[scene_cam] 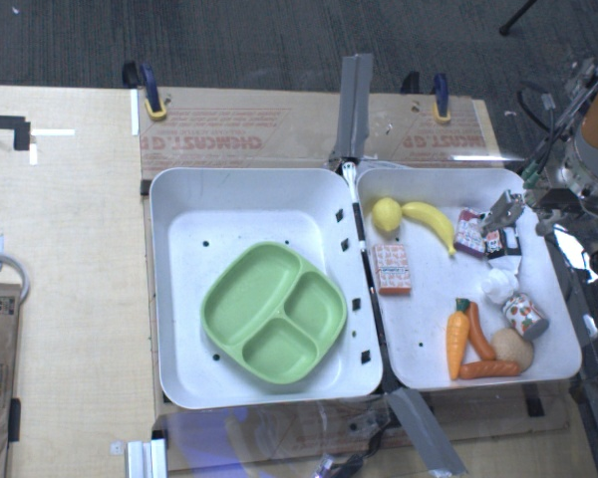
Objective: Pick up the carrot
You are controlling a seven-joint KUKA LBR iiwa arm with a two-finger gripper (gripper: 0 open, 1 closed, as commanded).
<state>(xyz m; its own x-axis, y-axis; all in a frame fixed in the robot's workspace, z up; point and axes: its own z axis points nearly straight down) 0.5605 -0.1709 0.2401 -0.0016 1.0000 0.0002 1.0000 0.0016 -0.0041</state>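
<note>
**Carrot waits in the near corner of the right bin**

Carrot (458, 341) lies in the right bin (419, 357), toward its near right corner, stem end with green leaves pointing to the far side and tip toward the near rim. It is not alone there: two more orange pieces (490, 368) lie touching or just beside it, one slanting along its right flank and one flat along the near wall, with a brown rounded item (512, 349) pressed against them. That crowding looks like the result of loose toys settling into the corner, and it leaves the carrot's left side as the freer flank for a grasp.

The gripper (502, 213) hovers over the far right part of the same bin, above a small dark packet (470, 233), well apart from the carrot. Whether its jaws are spread or closed cannot be told at this size, and nothing is visibly between them. By judgement the pick has not begun; the arm must travel toward the near rim first.

A lemon (385, 214) and banana (431, 225) sit at the far left corner, a printed box (392, 269) against the left wall, and a spotted item (524, 316) near the right wall. The left bin (179, 267) on the counter (60, 267) carries a green divided plate (272, 312).
</note>
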